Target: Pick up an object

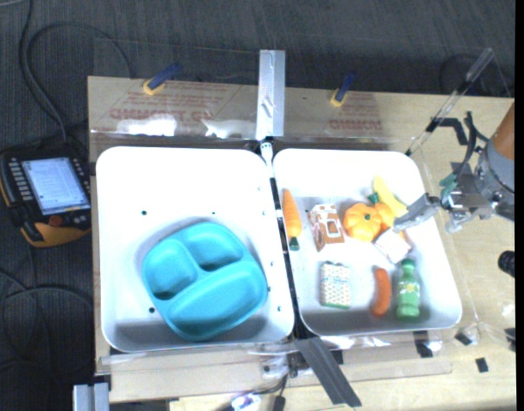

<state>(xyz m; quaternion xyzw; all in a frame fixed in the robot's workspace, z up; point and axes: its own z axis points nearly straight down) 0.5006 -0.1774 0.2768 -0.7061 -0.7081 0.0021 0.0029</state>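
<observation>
Right bin [429, 311] contents, counted: one orange carrot [290, 216] lying along the left wall; one small orange-and-white carton [327, 225]; one orange pumpkin-shaped toy [363, 221]; one yellow banana [387, 197] behind the pumpkin, touching it; one white block [393, 247] just right of the pumpkin; one green-dotted white pouch [335, 284]; one orange-red sausage [381, 291]; one green bottle [407, 289] standing just beside the sausage. Eight objects in all, none lifted.

Print on the carton and pouch is too small to read.

Arm [502, 157] enters from the right edge, orange band just visible there, wrist over the bin's right rim. The tool [413, 217] reaches leftward at a slant into the bin, its tip near the white block and the pumpkin. Whether it is open or closed: cannot tell; nothing is seen gripped.

Left bin [116, 229]: one teal divided plate [205, 277], three compartments, lying tilted toward the front right corner.

Desk [493, 281] is tan. Behind the bins lies a clear sheet with faint reddish lettering, illegible, held by two yellow-and-blue clamps [162, 78]. One upright metal post [270, 92] stands between the bins at the back.

On the floor to the left: one teach pendant [48, 188] with a lit screen, text not readable.
</observation>
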